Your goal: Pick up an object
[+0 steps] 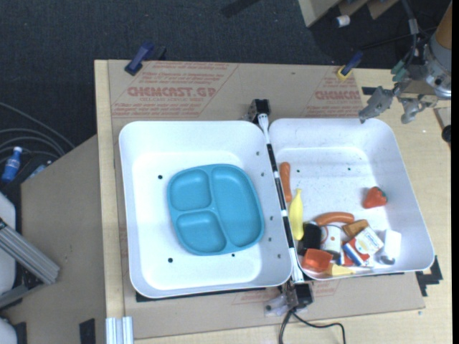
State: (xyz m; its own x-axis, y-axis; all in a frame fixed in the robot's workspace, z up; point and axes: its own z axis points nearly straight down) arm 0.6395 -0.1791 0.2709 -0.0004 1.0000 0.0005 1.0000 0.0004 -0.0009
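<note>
Grey gripper (391,106) sits at the right edge, arm cut off; fingers (373,108) spread wide, holding nothing. Toy food heaps in the right bin (401,156), hard to sort: strawberry (374,197), banana (295,213). Brown table (107,156); dark floor (72,20).

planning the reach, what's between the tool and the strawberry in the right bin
Bare white bin floor lies between the tool and the strawberry in the camera view.

Your arm (439,45) is cut off by the right edge, just above the gripper (391,106), whose fingers blur together. Well below it, the heap of small items (348,249) overlaps too tightly to identify.
</note>
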